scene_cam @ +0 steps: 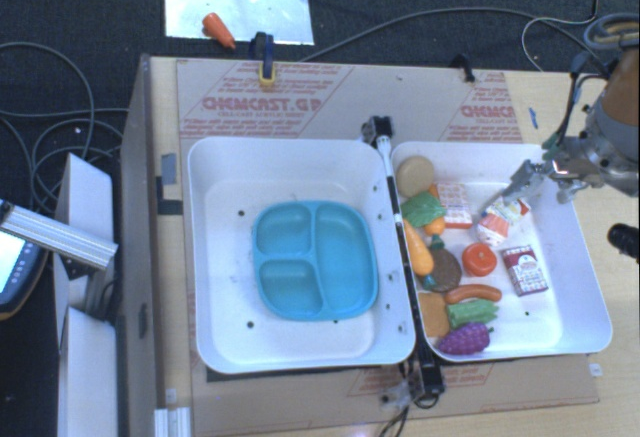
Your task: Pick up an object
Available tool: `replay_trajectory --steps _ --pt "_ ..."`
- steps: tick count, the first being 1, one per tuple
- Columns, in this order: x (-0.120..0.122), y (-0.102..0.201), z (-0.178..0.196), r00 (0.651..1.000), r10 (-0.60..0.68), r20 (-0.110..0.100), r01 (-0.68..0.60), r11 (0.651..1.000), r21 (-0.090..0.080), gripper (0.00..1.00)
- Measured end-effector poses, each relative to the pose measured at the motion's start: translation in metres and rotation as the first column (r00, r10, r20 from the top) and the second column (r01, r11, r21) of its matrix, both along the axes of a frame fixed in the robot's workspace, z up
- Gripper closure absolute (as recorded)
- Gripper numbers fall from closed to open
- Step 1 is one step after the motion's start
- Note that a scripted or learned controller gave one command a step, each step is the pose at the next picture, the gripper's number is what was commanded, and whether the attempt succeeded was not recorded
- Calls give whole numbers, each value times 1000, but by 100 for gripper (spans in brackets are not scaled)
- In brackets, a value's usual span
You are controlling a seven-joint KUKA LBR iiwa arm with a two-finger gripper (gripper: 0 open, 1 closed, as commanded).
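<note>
The right bin (590, 310) holds several toy foods: a round bun (415, 171), a green pepper (420, 207), a carrot (418, 248), a tomato (479, 258), a red box (524, 270), a sausage (472, 294) and purple grapes (465, 338). My gripper (515, 187) reaches in from the right over the bin's upper middle. It hangs just above a small white and red packet (499, 222). Whether the gripper touches the packet is unclear. A second white packet (455, 204) lies to its left.
The left bin (215, 225) holds a blue divided plate (315, 260). A ridge (395, 225) separates the two bins. A yellow clamp (265, 60) sits at the bench's far edge, and beyond it an orange object (218, 27) lies on a pale sheet. Cables trail at the upper right.
</note>
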State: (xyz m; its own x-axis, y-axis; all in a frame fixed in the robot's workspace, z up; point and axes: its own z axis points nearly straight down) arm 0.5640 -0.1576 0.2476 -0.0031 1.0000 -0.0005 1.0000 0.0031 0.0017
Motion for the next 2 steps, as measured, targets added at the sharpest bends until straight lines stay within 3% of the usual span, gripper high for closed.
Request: replay_trajectory --steps 1,2 --pt "-50 48 -140 1000 -2 -3 2 1000 1 0" --pt "-46 59 -156 1000 -9 9 9 1000 -10 0"
